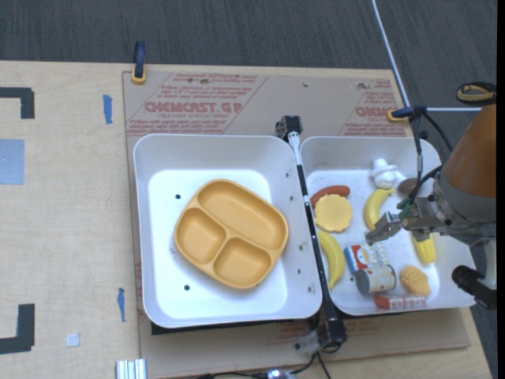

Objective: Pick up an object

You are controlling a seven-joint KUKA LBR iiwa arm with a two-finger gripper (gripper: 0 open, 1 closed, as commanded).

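The right bin (355, 143) holds several toy foods. A red sausage (331, 192) lies above a round yellow cookie (333, 213). One banana (376, 205) sits mid-bin and another banana (331, 257) lies along the left wall. A small can (377, 279) lies on its side near the front, beside a bumpy yellow piece (415, 279) and a corn cob (424, 249). A white piece (383, 174) rests near the back. My gripper (384, 229) hangs low over the middle of this bin, just below the mid-bin banana and above the can.
The left bin (158, 212) carries a yellow divided plate (230, 234). A black divider bar (304, 204) runs between the bins. A red flat piece (394, 300) lies at the right bin's front wall. Cables trail near the arm at the right.
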